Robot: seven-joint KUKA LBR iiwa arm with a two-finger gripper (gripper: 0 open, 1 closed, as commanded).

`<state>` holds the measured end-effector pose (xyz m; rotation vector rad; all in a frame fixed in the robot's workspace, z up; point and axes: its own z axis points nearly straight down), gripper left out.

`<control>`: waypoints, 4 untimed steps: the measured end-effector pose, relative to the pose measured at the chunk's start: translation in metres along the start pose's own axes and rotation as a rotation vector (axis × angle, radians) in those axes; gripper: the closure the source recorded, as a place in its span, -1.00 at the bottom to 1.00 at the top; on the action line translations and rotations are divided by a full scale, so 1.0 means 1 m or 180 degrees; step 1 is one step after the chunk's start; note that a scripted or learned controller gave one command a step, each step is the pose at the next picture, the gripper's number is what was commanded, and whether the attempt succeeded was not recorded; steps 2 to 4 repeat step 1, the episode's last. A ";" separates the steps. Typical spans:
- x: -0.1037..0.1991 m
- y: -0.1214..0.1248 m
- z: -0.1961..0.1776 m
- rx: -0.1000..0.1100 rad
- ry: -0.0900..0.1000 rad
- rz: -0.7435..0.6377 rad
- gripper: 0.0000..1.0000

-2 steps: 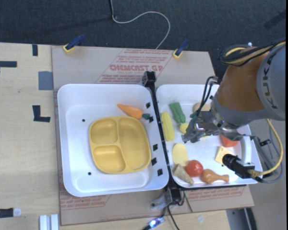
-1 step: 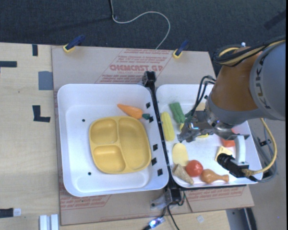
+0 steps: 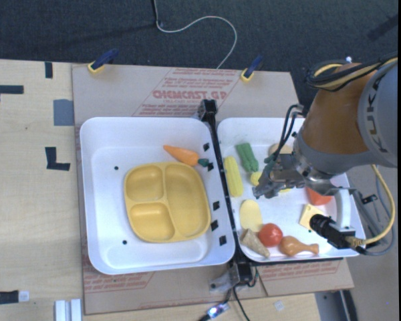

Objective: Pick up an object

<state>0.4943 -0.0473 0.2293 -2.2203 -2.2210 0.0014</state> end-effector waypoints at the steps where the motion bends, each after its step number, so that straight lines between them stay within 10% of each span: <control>1: 0.000 0.012 0.015 0.0006 -0.0004 -0.0003 1.00; 4: 0.000 0.012 0.015 0.0006 -0.0004 -0.0003 1.00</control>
